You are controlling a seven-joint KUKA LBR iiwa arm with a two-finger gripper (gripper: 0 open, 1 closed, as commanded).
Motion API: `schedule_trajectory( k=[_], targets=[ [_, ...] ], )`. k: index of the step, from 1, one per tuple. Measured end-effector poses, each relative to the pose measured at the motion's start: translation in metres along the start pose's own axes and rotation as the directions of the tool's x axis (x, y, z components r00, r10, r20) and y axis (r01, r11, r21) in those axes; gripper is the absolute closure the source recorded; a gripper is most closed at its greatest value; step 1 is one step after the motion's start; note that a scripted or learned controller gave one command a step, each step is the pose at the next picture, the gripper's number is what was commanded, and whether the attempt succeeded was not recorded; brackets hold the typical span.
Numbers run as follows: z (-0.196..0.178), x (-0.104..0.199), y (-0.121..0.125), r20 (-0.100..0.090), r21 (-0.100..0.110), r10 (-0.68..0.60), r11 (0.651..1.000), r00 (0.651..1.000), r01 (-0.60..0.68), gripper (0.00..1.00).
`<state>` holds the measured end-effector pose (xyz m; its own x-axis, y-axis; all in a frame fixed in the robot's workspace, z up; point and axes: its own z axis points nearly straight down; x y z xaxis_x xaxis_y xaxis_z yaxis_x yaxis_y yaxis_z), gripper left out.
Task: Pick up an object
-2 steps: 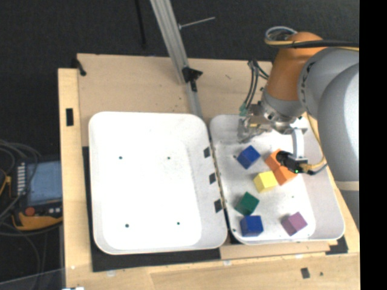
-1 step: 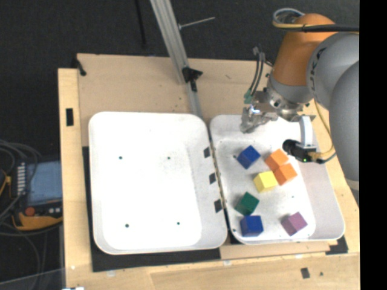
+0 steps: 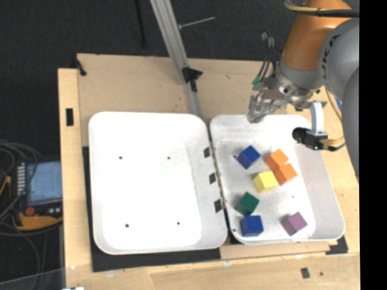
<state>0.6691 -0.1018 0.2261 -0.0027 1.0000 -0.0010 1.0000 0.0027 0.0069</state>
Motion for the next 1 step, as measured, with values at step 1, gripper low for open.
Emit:
schedule_trajectory(
  k=[1],
  targets=[
    [-0.0444,-0.0007,0.0012,0.0,0.0,-0.002,1.0,1.0,0.002,1.0]
  ],
)
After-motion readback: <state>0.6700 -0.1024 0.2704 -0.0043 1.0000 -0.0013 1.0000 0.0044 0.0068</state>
